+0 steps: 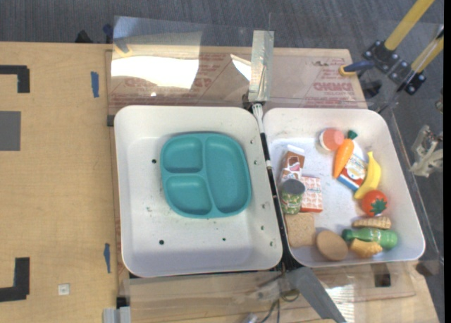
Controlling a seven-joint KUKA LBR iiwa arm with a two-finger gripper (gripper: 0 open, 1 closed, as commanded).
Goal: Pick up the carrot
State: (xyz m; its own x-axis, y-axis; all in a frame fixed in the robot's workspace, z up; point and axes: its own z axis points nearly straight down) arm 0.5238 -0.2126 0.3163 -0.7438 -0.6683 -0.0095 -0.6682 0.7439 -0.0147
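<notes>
So the carrot [342,156] was sitting in the right-hand bin [402,173], up in the back half and a bit right of the middle. Small toy-looking thing: bright orange tapered body with a little green tuft on the fat end. It lay at a slant, with the green top pointing toward the far right and the skinny tip aimed toward the near left. It looked smooth, and nothing was covering it.

It had close neighbors. A round orange-pink slice [328,139] was right up against its top end on the left. The tip end was touching or overlapping a white and blue packet [356,173], and a yellow banana [371,175] curved along just beyond that packet. A red tomato [373,203] was a little nearer the camera. Further left in the same bin were a couple of red and white cartons [293,164] and a grey can [292,191], well apart from the carrot.

The left bin [134,194] had a teal divided plate [206,174] in the middle.

As for the gripper, I honestly couldn't tell how open it was or whether it had hold of anything. The carrot itself was just lying loose in the bin.
</notes>
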